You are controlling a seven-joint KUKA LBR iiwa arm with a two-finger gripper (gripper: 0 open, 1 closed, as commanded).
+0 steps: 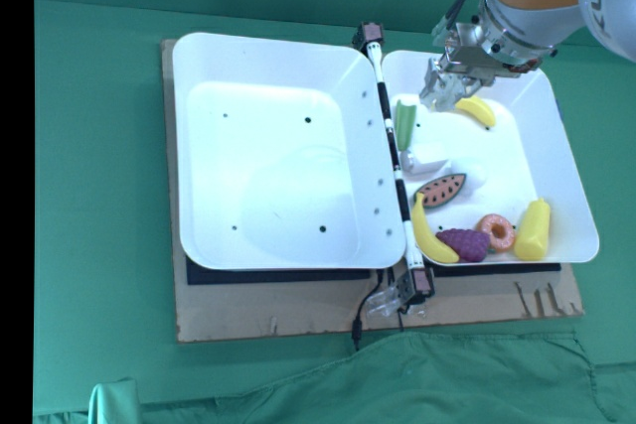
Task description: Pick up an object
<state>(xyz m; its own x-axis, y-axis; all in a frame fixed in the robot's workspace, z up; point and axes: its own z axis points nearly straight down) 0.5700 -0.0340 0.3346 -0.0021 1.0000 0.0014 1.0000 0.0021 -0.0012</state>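
Now we are at the approach step: our gripper (444,89) hangs low over the far end of the right bin (566,149), between the green piece (405,119) and the small yellow banana (477,110), near both. How wide it stands we cannot tell, and nothing shows between its tips, so we claim no hold. The other candidates lie nearer the camera in the same bin: a watermelon slice (442,190), a long banana (430,233), purple grapes (465,243), a doughnut (496,231) and a yellow corn-like piece (534,229). Next, we judge, we must centre over one piece, descend, close and lift cleanly.
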